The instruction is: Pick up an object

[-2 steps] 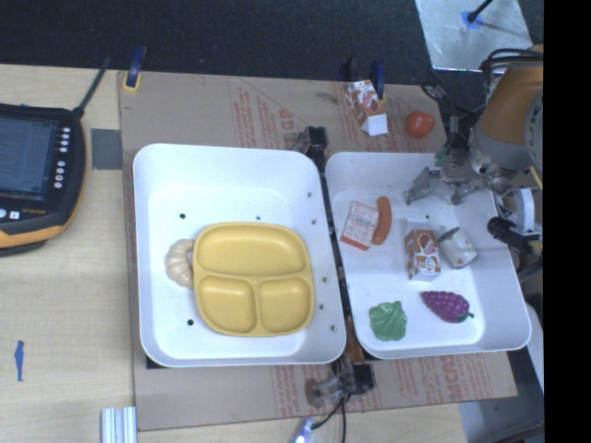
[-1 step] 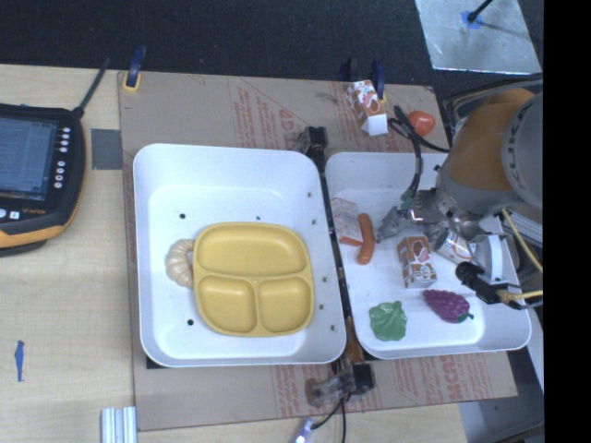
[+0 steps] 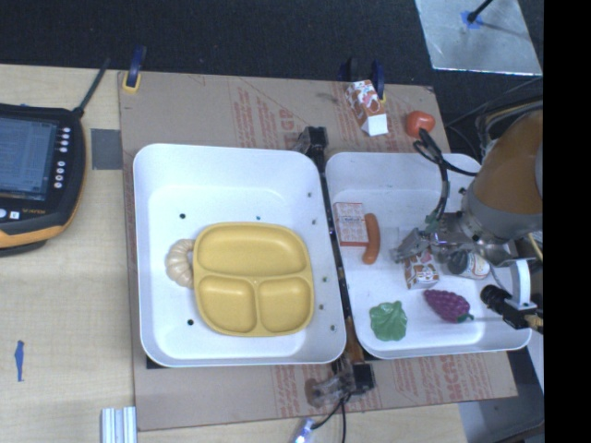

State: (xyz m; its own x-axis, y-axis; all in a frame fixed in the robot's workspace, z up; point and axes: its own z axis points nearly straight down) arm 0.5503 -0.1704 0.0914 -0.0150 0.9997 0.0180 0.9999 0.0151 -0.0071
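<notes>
The right bin (image 3: 388,175) holds a red-and-white packet (image 3: 349,222), an orange sausage (image 3: 371,238), a green leafy piece (image 3: 389,320), a purple bunch of grapes (image 3: 447,305) and a small printed carton (image 3: 422,271). My gripper (image 3: 420,247) is low in this bin, right of the sausage and just above the small carton, which it partly covers. I see nothing clearly held in it. The left bin (image 3: 166,183) holds a yellow divided tray (image 3: 251,278) with a beige bread piece (image 3: 179,262) at its left edge.
The grey and orange arm (image 3: 506,178) hangs over the right bin's right side with cables. On the cardboard behind the bins lie a small carton (image 3: 367,106) and a red tomato (image 3: 420,121). A teach pendant (image 3: 32,173) sits far left.
</notes>
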